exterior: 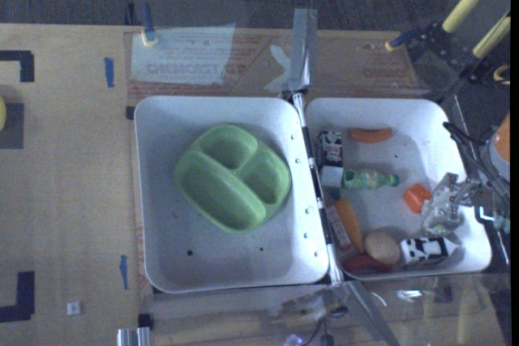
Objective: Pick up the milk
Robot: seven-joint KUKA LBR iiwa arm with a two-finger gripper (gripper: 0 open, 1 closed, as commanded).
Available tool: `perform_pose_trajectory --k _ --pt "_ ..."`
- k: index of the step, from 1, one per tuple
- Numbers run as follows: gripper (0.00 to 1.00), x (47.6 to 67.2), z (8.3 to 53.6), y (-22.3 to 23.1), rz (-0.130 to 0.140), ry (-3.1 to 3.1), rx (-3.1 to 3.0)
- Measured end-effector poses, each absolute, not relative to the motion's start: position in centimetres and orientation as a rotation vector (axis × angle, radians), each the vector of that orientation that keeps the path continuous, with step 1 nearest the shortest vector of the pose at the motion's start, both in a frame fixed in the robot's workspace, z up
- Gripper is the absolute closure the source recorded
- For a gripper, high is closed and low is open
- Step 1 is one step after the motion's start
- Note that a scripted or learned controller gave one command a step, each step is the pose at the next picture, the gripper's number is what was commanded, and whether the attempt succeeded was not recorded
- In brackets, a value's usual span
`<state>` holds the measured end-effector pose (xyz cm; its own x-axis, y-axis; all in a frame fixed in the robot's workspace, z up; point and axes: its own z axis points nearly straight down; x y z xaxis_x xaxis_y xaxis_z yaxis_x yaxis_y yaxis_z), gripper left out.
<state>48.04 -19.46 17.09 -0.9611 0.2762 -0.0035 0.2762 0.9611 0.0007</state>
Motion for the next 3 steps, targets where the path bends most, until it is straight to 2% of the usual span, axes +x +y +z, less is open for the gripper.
perform_pose_trajectory --k 1,3 --pt "1.0 48.11 16.94 -22.34 -0.001 3.116 0.334" --pt "1.0 48.13 16.95 -22.31 0.0 3.123 0.255"
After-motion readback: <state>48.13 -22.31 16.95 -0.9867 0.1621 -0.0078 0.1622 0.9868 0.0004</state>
